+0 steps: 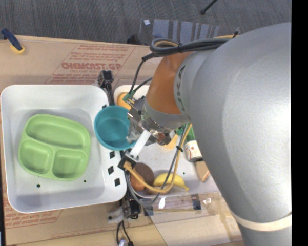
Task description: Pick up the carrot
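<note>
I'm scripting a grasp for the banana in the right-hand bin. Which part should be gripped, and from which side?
Probably mid-length on the banana, coming straight down from above and closing across its narrow width. It lies flat with its curve showing, and a brown round thing sits close by one end, so a sideways approach looks crowded.

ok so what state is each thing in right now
green plate: right way up, compartments bare, in the left bin
teal cup: mouth up, nothing inside, at the wall between the bins
banana: unpeeled, lying in the right bin
orange thing: perhaps the carrot, mostly hidden by the arm
</note>
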`<action>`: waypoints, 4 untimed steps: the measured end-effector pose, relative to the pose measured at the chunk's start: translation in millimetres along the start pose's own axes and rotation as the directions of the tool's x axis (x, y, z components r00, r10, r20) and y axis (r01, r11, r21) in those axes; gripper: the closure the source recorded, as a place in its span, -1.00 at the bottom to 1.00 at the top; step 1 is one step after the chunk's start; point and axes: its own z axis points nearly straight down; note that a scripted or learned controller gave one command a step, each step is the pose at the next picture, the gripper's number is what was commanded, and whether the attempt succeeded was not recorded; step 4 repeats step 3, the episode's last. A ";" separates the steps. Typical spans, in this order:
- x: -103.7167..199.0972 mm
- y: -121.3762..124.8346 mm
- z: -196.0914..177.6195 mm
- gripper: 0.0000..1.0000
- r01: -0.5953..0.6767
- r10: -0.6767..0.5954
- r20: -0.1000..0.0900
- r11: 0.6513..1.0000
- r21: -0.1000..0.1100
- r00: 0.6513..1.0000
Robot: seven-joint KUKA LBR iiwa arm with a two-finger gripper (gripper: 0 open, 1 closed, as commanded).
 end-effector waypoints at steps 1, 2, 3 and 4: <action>34.5 -30.6 -146.3 1.00 0.069 -0.069 0.004 0.998 0.003 0.998; -36.1 -25.8 -118.0 1.00 -0.010 0.009 0.015 1.000 0.010 1.000; -6.8 77.3 -258.4 1.00 -0.004 0.004 0.004 1.000 0.001 1.000; -6.8 77.3 -258.4 1.00 -0.004 0.004 0.004 1.000 0.001 1.000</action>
